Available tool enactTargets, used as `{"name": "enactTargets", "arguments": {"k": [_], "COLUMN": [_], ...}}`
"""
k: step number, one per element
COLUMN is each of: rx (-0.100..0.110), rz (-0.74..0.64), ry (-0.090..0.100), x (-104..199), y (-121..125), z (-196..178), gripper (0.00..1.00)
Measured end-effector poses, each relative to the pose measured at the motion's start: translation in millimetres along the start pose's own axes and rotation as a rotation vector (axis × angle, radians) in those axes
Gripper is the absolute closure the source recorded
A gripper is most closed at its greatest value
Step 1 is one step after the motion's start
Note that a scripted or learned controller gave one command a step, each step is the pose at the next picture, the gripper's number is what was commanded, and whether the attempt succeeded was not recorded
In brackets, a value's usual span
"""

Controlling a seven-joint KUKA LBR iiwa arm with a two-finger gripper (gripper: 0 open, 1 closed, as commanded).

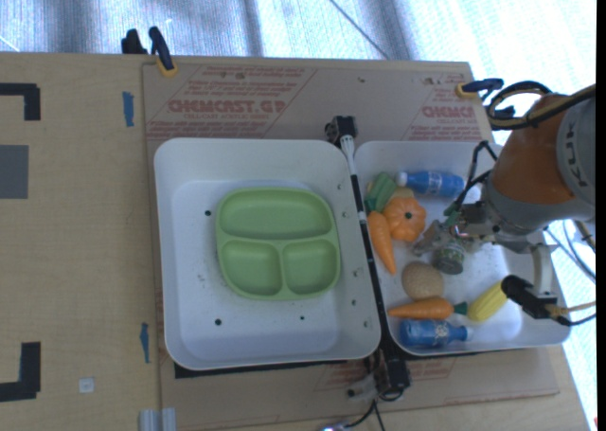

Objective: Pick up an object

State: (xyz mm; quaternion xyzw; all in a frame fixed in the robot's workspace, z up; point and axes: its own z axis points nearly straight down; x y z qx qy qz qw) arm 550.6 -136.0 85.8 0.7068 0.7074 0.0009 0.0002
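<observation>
Bright, cool daylight is washing over the scene, and it is overexposing the floor along the top edge into pale blue-white streaks. The left bin (180, 259) and right bin (540, 330) are glaring almost pure white, with only soft, faint shadows falling along their inner walls. Fine detail is appearing slightly soft throughout, and the cardboard sheet (237, 102) is showing faded red print.

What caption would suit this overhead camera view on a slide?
Robot gripper lowered among toy foods in the right bin; green divided plate in the left bin.
</observation>
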Motion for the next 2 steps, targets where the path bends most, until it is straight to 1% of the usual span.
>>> {"name": "enactTargets", "arguments": {"k": [1, 2], "rx": [-0.008, 0.0], "rz": [0.002, -0.001], "ry": [-0.003, -0.001], "x": [-1.2, 42.2], "y": [2.2, -6.3], "z": [-11.6, -103.4], "gripper": [1.0, 1.0]}}
